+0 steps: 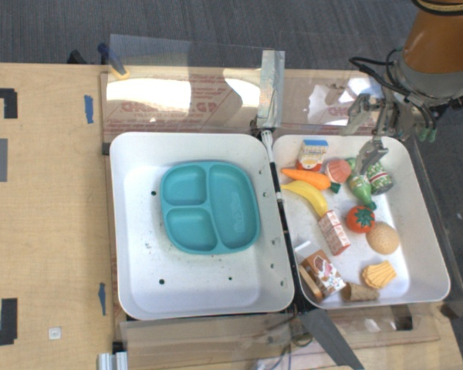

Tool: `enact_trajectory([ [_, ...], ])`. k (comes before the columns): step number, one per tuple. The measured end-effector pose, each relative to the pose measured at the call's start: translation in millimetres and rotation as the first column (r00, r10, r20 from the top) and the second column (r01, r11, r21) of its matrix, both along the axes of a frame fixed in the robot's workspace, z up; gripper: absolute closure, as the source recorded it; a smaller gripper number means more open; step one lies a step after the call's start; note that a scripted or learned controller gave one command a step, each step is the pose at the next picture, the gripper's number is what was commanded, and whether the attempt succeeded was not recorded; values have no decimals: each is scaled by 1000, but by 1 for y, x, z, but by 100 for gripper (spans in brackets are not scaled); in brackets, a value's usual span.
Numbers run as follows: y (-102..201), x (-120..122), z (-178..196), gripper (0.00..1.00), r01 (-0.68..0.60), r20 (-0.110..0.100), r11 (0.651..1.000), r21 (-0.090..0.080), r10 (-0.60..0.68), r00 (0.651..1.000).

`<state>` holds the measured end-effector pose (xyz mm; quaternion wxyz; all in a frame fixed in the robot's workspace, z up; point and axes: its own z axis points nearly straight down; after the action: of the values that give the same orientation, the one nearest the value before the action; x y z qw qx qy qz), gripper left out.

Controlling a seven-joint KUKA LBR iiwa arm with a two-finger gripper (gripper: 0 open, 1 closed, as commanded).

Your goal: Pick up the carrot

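Observation:
The carrot [307,178] is a small orange toy with a tapered end. It lies at the upper left of the right bin [424,230], just above a yellow banana [309,197]. My gripper [373,151] hangs over the bin's upper right part, roughly a hand's width to the right of the carrot and apart from it. Its tip sits above a green vegetable [362,189] and a red-and-green toy [380,180]. Nothing shows in its grasp.
The right bin also holds a yogurt cup [313,153], a pink piece [339,169], a tomato [360,219], a tan egg shape [383,239], a red carton [334,232] and a yellow ridged piece [378,274]. The left bin [139,268] holds a teal divided plate [211,206].

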<state>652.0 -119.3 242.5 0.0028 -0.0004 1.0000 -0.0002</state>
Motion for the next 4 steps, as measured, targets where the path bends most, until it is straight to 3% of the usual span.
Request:
enact_trajectory([
  [1, 12, -36, -114, 0, 70, 30, 998, -3, -70, 997],
  [2, 17, -33, -122, 0, -73, 25, 997, -3, 73, 997],
  [3, 29, -10, -154, 0, -77, 8, 997, 0, 77, 997],
  [4, 29, -4, -133, 100, -76, 30, 997, -4, 76, 997],
])
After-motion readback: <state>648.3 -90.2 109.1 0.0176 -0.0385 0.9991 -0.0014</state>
